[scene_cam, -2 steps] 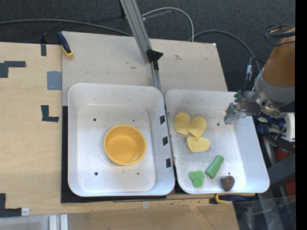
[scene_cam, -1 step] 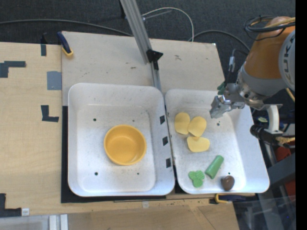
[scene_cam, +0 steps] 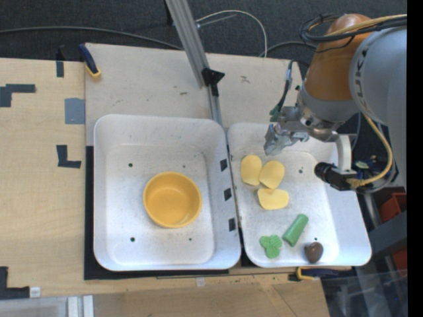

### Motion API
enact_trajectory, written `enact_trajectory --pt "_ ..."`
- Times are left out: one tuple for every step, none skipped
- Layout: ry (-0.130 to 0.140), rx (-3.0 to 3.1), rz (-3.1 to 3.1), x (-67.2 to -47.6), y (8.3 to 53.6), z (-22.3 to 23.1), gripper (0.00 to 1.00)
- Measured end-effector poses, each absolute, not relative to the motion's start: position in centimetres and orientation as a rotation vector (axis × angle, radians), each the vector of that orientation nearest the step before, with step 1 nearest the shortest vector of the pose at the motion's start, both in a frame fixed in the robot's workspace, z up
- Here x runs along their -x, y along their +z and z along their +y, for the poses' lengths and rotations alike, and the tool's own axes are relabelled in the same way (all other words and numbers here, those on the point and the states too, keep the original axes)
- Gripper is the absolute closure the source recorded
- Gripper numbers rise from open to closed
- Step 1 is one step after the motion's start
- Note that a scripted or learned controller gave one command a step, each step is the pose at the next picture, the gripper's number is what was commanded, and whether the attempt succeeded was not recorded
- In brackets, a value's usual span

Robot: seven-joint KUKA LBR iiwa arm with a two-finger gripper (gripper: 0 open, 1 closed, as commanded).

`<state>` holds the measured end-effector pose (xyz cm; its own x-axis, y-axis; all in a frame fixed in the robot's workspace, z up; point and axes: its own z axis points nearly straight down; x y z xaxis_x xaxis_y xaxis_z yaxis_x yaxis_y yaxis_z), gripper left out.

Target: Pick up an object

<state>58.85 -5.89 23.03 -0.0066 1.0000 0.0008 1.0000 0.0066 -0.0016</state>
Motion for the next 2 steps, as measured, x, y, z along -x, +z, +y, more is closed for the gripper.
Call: enact_trajectory --pt "0.001 2.214 -2.227 -60.8 21.9 -1.1 1.0" --pt "-0.003 2.211 -2.23 -62.6 22.7 5.1 1.0"
